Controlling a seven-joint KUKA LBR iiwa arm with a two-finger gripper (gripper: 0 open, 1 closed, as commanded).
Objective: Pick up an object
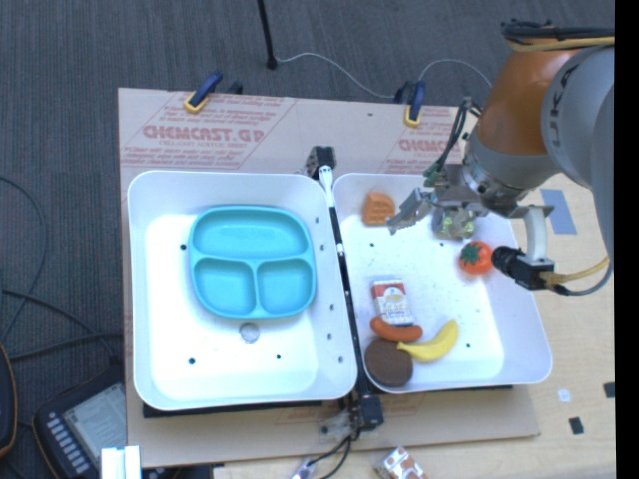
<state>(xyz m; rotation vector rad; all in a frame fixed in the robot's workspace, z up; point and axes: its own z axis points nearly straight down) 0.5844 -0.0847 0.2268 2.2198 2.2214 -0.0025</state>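
Here, from above, you see the hand (431, 214) low over the back of the right bin (519, 362). Its fingers (404, 214) look spread apart, with nothing between them. An orange toy (378, 208) sits just beside it, and a tomato (475, 257) is near. A banana (435, 342), hot dog (396, 331), small box (391, 301) and brown cookie (388, 363) lie at the front. A blue plate (252, 262) lies in the left bin (160, 367).
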